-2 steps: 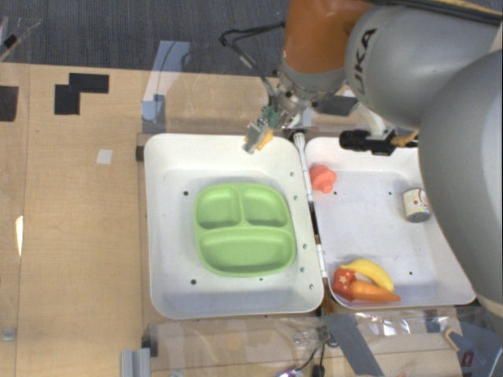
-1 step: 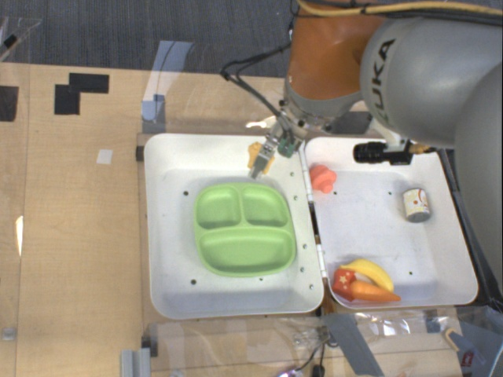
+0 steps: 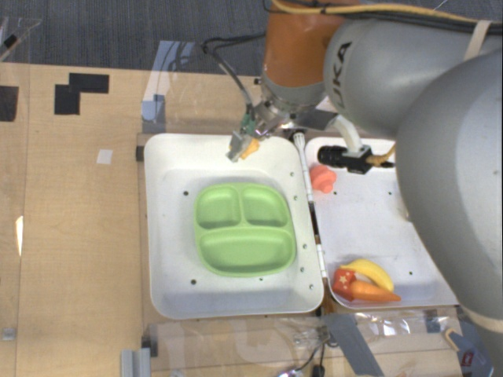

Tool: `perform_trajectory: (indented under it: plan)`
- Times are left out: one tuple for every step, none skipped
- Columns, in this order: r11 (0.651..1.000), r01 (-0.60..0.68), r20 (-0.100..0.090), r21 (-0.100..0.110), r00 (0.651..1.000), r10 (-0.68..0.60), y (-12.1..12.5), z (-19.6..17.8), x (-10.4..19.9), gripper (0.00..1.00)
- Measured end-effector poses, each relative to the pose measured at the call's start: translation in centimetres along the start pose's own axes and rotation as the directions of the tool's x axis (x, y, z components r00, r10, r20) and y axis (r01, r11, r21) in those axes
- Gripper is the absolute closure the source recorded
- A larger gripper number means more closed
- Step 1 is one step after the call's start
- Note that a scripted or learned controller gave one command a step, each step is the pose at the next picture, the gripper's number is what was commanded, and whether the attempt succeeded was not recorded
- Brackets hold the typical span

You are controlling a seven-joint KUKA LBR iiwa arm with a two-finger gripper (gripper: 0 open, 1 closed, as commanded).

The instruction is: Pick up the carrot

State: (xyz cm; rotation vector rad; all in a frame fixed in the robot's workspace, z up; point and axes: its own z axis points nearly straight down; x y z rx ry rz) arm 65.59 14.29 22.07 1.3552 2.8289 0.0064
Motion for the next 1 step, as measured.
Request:
perform_trajectory:
  plan:
    - [0.998,0.065,0.002,-0.004,0.998,-0.065,-1.28,9.87,-1.92,1.00]
